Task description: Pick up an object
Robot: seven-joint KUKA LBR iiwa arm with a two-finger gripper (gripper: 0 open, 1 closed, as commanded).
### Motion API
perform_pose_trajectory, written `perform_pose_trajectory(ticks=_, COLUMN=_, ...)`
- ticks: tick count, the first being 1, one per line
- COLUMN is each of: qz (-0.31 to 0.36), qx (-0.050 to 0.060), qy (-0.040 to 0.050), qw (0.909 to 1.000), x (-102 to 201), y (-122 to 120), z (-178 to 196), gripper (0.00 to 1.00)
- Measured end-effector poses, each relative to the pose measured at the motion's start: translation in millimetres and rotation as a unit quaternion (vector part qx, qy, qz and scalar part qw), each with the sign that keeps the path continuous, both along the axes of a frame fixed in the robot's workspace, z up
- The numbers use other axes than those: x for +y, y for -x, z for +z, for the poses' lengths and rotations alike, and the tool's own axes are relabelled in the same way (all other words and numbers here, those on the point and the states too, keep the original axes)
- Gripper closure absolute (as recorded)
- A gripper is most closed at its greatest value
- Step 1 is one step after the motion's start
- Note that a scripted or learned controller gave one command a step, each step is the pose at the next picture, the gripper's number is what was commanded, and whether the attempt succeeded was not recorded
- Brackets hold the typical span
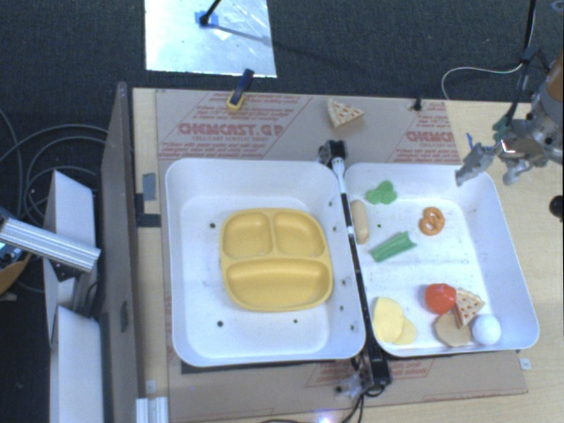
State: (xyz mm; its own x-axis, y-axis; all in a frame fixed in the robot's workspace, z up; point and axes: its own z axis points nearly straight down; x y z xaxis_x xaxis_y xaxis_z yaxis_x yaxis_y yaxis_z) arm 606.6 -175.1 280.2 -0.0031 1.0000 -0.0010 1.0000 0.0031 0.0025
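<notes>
I see the two-finger metal gripper (493,163) hanging over the top right corner of the right shallow white bin (502,236), its fingers spread apart with nothing between them.

Taking that bin as my landmark: the long green bean-like toy (392,246) lies near its middle, long axis slanting from lower left to upper right. A beige sausage-shaped piece (359,220) lies along the bin's left wall, long axis running up and down the view. A small green leafy piece (382,193) sits in its upper left part, and an orange pretzel (432,221) right of that. Along the bottom edge I count yellow round slices (390,320), a red tomato-like piece (441,298), a small pizza wedge (468,304), a brown flat piece (450,330) and a white ball (486,330), clustered together.

Left of the landmark bin, the second white bin (198,236) holds a yellow three-compartment plastic tray (275,260). Above the landmark bin, on the cardboard sheet (291,122), lies another pizza wedge (345,113).
</notes>
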Motion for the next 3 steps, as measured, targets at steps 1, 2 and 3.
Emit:
perform_pose_trajectory(ticks=1, qz=0.002, qx=0.001, qy=-0.0007, qw=1.0000, x=17.2, y=-33.1, z=-117.2, gripper=0.00)
perform_pose_trajectory(ticks=2, qz=-0.001, qx=0.002, qy=-0.0007, qw=1.0000, x=17.6, y=-16.5, z=-170.7, gripper=0.00)
perform_pose_trajectory(ticks=3, qz=0.000, qx=-0.001, qy=0.0000, qw=1.0000, x=17.3, y=-18.8, z=-156.8, gripper=1.00)
